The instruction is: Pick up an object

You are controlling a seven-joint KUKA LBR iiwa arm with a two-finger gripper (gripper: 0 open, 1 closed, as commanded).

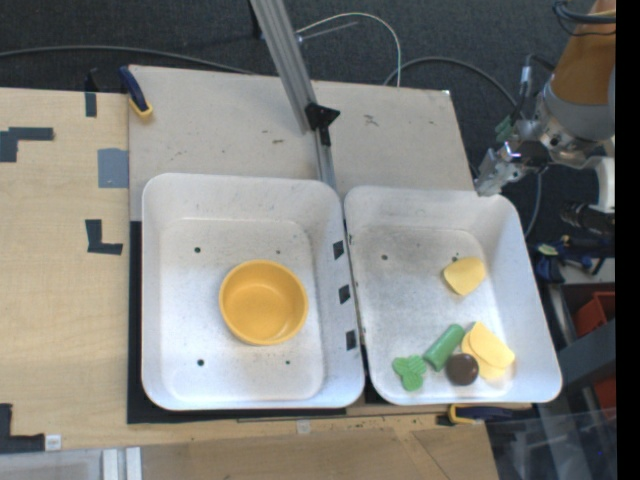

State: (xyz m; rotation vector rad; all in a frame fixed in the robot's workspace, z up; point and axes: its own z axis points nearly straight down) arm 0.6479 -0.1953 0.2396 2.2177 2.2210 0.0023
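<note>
two shallow white bins are set side by side on the desk [250,118]. in the left bin [160,208] a yellow bowl [263,301] is seen upright near the middle, with its opening turned upward. in the right bin [400,218] several small things are gathered toward the near right corner: a pale yellow wedge [465,275] lies alone toward the right wall; further toward the near edge a green cylinder [443,347] is laid at a slant, with a small green piece [409,371] just beside its lower end. a brown ball [461,369] is found touching a second yellow piece [489,349], and the green cylinder is just beside both of them.

the arm [585,78] is seen at the upper right, outside the bins, with its orange band above the wrist. the jaws [492,176] are held just beyond the far right corner of the right bin, well apart from every object in it. whether they are spread or pressed together cannot be told, as they are small and blurred; nothing is seen between them.

a grey metal bar [285,48] is laid at a slant from the top edge down to the gap between the bins. a blue and yellow clamp [135,93] is fixed at the far left corner of the grey board.
</note>
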